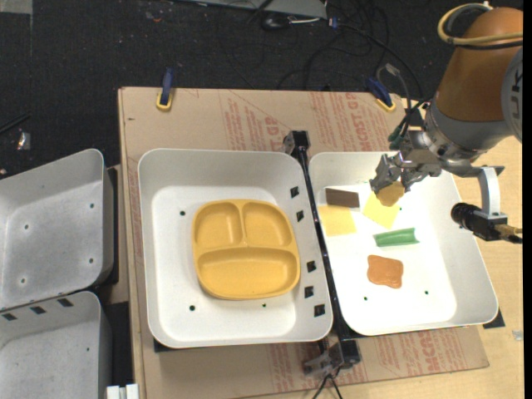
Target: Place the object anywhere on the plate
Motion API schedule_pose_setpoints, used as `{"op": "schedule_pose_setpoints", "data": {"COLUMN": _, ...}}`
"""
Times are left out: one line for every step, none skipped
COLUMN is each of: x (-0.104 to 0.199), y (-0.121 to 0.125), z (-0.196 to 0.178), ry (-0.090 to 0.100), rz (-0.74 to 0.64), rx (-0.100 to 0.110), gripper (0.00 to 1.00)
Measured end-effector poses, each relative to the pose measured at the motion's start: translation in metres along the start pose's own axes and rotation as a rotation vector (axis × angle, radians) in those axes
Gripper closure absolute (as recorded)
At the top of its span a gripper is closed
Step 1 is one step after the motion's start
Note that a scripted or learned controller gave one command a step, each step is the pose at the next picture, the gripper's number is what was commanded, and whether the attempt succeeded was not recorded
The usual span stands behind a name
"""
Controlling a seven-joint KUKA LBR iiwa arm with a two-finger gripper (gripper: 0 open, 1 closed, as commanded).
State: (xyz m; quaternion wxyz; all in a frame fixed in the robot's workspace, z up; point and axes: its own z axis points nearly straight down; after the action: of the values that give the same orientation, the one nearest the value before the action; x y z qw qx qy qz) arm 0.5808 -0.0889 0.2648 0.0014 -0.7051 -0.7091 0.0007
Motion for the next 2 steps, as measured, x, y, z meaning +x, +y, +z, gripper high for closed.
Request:
{"op": "schedule_pose_setpoints", "data": {"x": 0.047, "y": -0.02, "z": 0.017, "ry": 0.0, "rz": -0.001, "rx": 0.001, "gripper": 1.0}}
{"op": "schedule_pose_setpoints", "data": {"x": 0.107, "y": -0.036, "z": 0.029, "ry": 0.001, "rz": -0.003, "rx": 0.001, "gripper": 1.0}}
